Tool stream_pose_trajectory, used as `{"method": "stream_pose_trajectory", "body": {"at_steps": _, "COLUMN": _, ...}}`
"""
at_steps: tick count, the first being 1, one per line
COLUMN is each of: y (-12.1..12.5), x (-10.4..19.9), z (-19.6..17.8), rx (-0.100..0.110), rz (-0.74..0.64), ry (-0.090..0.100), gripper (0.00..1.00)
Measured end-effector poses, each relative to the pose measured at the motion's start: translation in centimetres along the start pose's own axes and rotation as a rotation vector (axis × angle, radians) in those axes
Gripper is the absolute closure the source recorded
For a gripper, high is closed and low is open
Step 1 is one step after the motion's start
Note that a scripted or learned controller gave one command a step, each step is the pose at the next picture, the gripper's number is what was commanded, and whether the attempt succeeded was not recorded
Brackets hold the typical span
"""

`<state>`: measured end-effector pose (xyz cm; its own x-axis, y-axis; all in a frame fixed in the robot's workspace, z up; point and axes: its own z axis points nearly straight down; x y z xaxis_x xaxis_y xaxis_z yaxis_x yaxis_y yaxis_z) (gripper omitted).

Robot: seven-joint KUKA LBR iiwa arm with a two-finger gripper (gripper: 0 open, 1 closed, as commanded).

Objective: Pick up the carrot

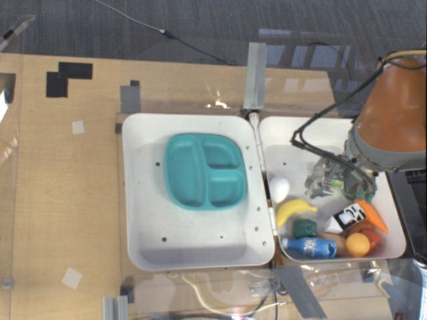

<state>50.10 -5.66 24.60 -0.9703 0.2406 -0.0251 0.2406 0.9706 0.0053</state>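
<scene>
- Left bin: holds a teal divided plate.
- Right bin: gripper hanging above the carrot; finger detail blurred.
- Also there: banana, white egg, blue bottle, orange fruit, possibly a green vegetable.

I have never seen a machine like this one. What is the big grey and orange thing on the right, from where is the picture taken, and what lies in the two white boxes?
The big shape is a robot arm, seen from a fixed camera above the bench. Its gripper hangs over the right bin; I cannot tell whether it holds anything. The left bin holds a teal divided plate. The right bin holds toy food: the carrot, a banana, a white egg, an orange fruit, a dark green item and a blue package.
</scene>
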Motion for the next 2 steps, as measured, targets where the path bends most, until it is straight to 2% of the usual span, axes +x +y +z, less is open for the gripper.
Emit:
{"method": "stream_pose_trajectory", "body": {"at_steps": 1, "y": 0.0, "x": 0.0, "z": 0.0, "rx": 0.0, "rz": 0.0, "ry": 0.001, "gripper": 0.0}}
{"method": "stream_pose_trajectory", "body": {"at_steps": 2, "y": 0.2, "x": -0.3, "z": -1.2, "rx": -0.002, "rz": -0.009, "ry": -0.009, "gripper": 1.0}}
